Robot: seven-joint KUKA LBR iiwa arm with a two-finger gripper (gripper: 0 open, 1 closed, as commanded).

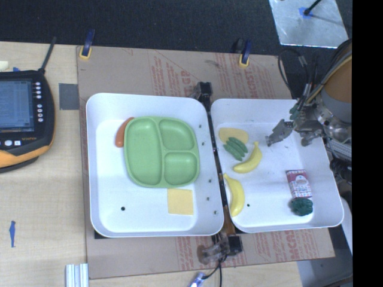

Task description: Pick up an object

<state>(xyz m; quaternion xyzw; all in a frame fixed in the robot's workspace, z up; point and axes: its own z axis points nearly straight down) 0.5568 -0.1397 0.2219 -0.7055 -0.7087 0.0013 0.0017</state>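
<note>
1. Objects up for grabs are all sitting loose in the two white bins, none of them lifted.
2. Right bin (311, 223) has a banana (250, 161) with a green pickle-looking thing (235, 147) just beside it, lying on a pale yellow slice (230, 134).
3. A second banana (236, 195) lies along that bin's left wall, near the front.
4. Closer to the right side there's a small red packet (298, 184) and a dark green broccoli-ish lump (301, 206) just in front of it, pretty much touching.
5. Left bin (105, 109) holds a green divided plate (161, 151), an orange-red thing (121, 132) poking out from under its left edge, and a yellow square (180, 201) in front.
6. The gripper (292, 133) hangs over the back of the right bin, fingers spread apart, nothing between them, well apart from the packet.
</note>
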